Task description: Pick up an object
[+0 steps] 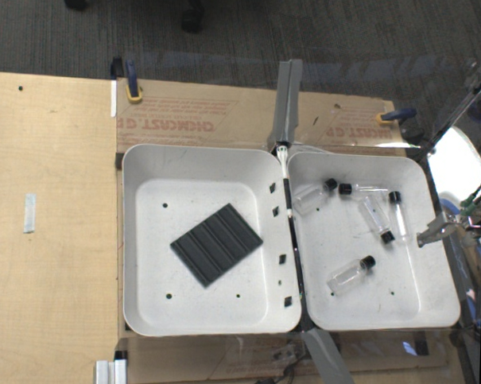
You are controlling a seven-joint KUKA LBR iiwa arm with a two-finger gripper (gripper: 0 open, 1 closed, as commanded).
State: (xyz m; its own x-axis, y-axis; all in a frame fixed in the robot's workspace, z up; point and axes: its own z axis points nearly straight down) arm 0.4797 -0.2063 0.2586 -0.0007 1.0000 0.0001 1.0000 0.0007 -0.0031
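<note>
Several clear vials with black caps lie in the right bin (426, 315). One vial (351, 273) lies alone near the bin's middle. Another vial (313, 196) rests at the upper left by the divider, and a third vial (376, 218) lies among others in the upper part. A dark ribbed rectangular pad (217, 243) lies at a slant in the middle of the left bin (140, 302). My gripper (434, 233) shows as a small metal tip over the right bin's right rim, apart from every vial and with nothing seen in it.
A cardboard sheet (196, 118) with two clamps lies behind the bins. A metal bar (288, 94) runs along the divider between them. A wooden tabletop (48, 219) lies to the left. Cables and shiny parts crowd the right edge.
</note>
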